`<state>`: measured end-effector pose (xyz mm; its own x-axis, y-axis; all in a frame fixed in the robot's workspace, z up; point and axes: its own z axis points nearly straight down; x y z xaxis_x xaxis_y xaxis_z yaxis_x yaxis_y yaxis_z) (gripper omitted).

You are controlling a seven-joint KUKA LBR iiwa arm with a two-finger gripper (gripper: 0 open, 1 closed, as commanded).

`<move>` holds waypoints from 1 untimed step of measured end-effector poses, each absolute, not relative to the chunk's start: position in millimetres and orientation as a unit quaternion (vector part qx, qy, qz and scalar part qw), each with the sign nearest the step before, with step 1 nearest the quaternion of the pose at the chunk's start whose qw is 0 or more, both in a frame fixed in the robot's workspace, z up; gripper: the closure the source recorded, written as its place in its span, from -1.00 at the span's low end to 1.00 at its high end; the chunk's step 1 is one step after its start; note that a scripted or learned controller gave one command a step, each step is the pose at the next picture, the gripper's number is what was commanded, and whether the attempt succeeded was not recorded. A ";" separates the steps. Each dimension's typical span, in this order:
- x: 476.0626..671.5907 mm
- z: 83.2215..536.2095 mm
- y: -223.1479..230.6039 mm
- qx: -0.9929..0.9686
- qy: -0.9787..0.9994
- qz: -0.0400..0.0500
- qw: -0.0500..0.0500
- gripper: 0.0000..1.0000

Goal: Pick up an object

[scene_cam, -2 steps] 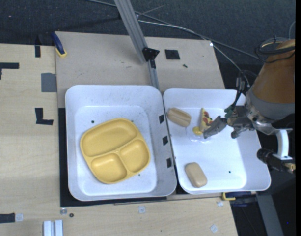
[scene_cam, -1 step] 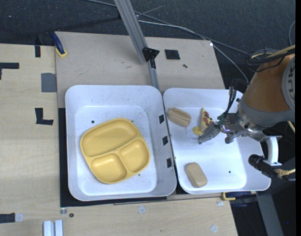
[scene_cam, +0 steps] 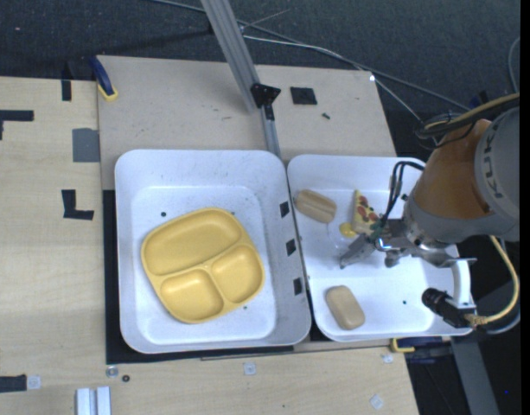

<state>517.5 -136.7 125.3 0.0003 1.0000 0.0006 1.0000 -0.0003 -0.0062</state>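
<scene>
In the right bin (scene_cam: 403, 318) lie three things. A tan oval bread roll (scene_cam: 316, 206) rests at the upper left, a yellow and red pizza slice (scene_cam: 362, 214) lies just right of it, and a tan block (scene_cam: 344, 307) sits near the front edge. My gripper (scene_cam: 349, 256) is low over the bin's middle, pointing left. It is just below the pizza slice and above the tan block, touching neither as far as I can see. The grey arm with its orange band (scene_cam: 455, 180) comes in from the right.
The left bin (scene_cam: 135, 180) holds a yellow divided tray (scene_cam: 202, 264). A metal pole (scene_cam: 239, 50) slants down to the wall between the bins. Black cables (scene_cam: 403, 180) loop by the wrist, and a black fitting (scene_cam: 444, 308) sits at the right bin's front right corner.
</scene>
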 end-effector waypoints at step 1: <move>518.0 137.8 -135.7 -0.707 -0.708 0.001 0.002 1.00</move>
<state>518.0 -135.7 137.8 -0.0012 1.0000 0.0010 1.0000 0.0012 -0.0045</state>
